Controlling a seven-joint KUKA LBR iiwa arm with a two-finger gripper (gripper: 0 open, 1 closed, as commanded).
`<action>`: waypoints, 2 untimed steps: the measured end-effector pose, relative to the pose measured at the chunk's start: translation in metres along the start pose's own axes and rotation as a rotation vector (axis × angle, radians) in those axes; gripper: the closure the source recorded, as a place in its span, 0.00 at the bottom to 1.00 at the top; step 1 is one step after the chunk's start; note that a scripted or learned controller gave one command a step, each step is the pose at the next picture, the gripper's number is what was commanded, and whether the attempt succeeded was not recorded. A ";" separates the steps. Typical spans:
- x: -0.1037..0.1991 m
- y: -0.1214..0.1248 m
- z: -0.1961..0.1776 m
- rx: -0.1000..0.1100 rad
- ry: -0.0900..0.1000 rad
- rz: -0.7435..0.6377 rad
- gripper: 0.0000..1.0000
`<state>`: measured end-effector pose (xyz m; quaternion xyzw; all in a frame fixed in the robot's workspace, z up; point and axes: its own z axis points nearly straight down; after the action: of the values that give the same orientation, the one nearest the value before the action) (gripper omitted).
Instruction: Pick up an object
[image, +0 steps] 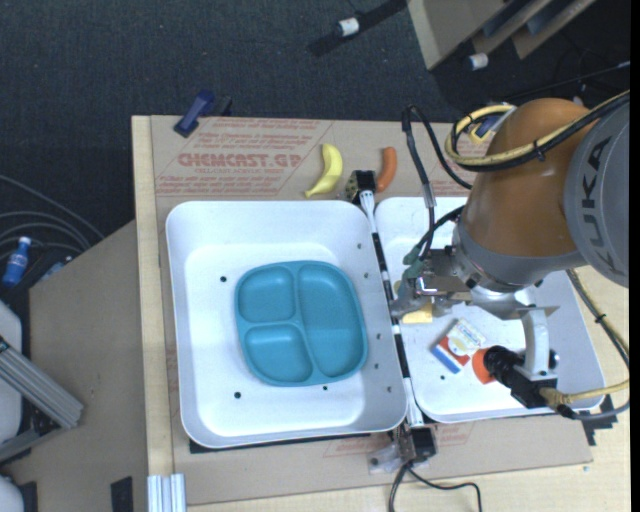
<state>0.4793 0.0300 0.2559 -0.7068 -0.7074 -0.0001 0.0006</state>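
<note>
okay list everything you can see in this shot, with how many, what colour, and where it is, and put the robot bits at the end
Shallow plastic bins: two, white, side by side on the bench.
Divided plastic plate: one, teal blue, middle of the left bin.
Toy banana: one, yellow, on the board behind the bins.
Carrot-like piece: one, orange, beside the banana.
Small flat packet: one, white with red and blue, right bin.
Small round object: one, orange-red, right bin.
Robot arm: one, grey with orange band, over the right bin.

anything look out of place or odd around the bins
Yes: a yellow banana and an orange carrot lie on the brown board behind the bins, not in either one. The blue divided plate sits slightly rotated in the left bin.
</note>
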 end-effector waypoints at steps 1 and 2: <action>-0.034 0.089 0.000 -0.001 -0.002 0.001 1.00; 0.020 0.030 -0.004 0.003 0.000 0.000 1.00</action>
<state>0.5093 0.0500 0.2604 -0.7069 -0.7074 0.0009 0.0018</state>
